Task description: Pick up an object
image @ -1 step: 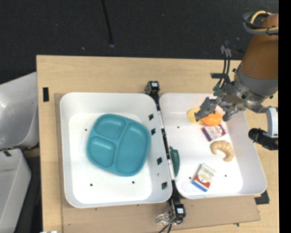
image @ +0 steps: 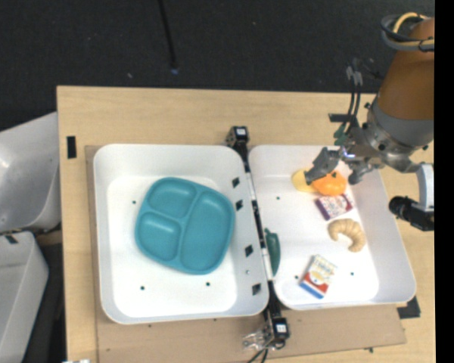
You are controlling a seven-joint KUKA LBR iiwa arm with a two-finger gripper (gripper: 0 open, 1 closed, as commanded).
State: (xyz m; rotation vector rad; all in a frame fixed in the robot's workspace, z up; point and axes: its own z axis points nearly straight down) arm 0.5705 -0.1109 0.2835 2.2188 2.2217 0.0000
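My end effector (image: 334, 166) hangs low over the far part of the right bin (image: 386, 278), with one finger showing on the divider side and another on the outer side, spread apart and straddling an orange toy (image: 331, 185); whether anything is truly pinched between them I cannot tell, since the toy sits just below the tips and looks as if it rests on the bin floor. A small yellow piece (image: 301, 178) touches the orange toy on its divider side. The orange toy lies squat, its longer side running roughly across the bin. Just nearside of it is a purple-and-white packet (image: 334, 206), almost touching, and beyond that a croissant (image: 348, 234), then a red-and-white carton (image: 318, 275) well apart. The packet is the likeliest to crowd a closing finger. The left bin (image: 110, 278) holds a teal divided plate (image: 185, 224), far from my reach line.
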